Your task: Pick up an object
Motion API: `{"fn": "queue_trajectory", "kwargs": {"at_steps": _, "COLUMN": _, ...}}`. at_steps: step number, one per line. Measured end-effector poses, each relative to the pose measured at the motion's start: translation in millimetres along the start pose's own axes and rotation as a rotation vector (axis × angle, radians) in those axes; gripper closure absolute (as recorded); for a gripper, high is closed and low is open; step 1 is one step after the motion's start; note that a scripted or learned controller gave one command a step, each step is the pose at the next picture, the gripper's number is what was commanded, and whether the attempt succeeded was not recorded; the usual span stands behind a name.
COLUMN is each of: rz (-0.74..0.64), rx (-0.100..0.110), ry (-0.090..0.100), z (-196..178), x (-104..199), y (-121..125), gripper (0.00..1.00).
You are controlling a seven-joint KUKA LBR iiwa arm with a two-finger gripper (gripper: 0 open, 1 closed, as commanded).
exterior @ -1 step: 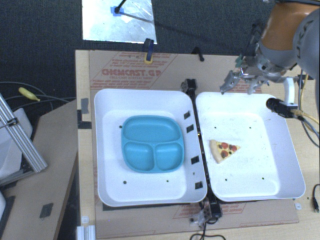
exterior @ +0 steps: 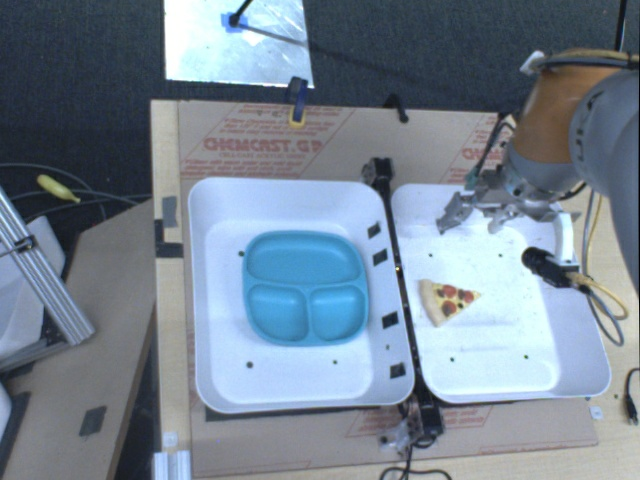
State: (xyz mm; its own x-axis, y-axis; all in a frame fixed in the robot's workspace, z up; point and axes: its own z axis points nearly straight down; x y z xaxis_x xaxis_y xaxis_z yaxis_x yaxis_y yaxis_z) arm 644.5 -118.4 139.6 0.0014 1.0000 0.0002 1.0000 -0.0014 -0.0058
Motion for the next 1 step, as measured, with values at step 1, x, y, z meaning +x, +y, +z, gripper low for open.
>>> {"fn": "queue_trajectory", "kwargs": {"at_steps": 1, "rz": -0.001, "rx": -0.001, "ry": 0.001, "z": 58.5, "x": -11.1, "y": -38.0, "gripper": 0.00}}
